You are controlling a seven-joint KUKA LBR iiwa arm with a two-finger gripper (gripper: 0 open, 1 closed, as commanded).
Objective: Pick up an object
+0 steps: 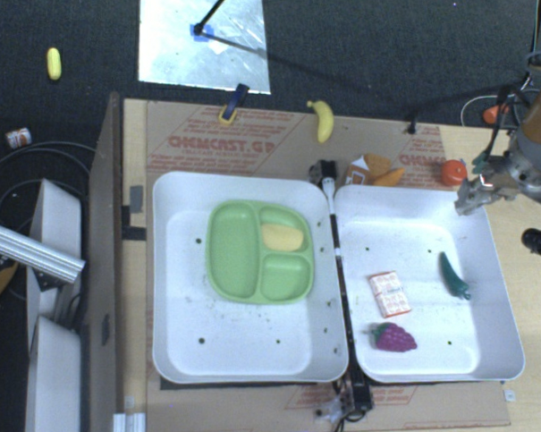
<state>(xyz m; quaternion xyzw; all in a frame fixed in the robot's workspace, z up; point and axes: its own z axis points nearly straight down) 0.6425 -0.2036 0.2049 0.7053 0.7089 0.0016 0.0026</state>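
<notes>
Two shallow white bins sit side by side on the surface, and we read them left to right. The left bin (175, 251) holds a green divided plate (255, 253) with a pale yellow piece (283, 236) in its upper right compartment. The right bin (493, 337) holds three loose candidates: a small red-and-white card (389, 293) near the middle, a purple grape bunch (394, 337) just below it, and a dark green pepper (452, 274) further right. The pepper's long axis runs from upper left to lower right, its tip pointing down-right; the card's long side leans the same way. The pincer (475, 196) hangs at the upper right corner of this bin, close over the rim; we cannot tell whether it is apart or together, and we see nothing held in it. Our worry from here is that a descent so near the wall could strike the rim. The flat card could slip under a grasp, and a grip taken along the pepper rather than across it would likely push it away.
</notes>
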